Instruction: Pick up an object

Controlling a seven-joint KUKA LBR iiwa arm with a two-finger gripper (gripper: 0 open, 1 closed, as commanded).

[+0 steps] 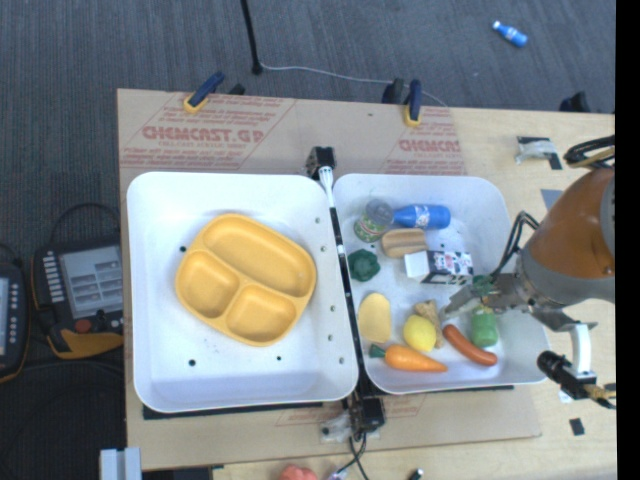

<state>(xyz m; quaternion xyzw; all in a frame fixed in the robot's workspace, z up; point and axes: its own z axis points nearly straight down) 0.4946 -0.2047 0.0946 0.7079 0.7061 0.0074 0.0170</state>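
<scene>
My gripper (470, 299) hangs low over the right bin (492, 200), near its right side, below the orange band of the arm (575, 238). Its fingers stand open with nothing visible between them. Just under and right of it lies a green object (484, 328), with a red sausage-shaped piece (470, 346) in front. A small tan item (428, 310) and a lemon (421, 334) lie to its left. A black-and-white box (450, 263) sits just behind it.
The right bin also holds a carrot (410, 359), a pale yellow piece (374, 318), a green pepper (362, 264), a hot dog (404, 240), a blue bottle (421, 215) and a can (377, 218). A yellow divided plate (247, 278) lies in the left bin (160, 368).
</scene>
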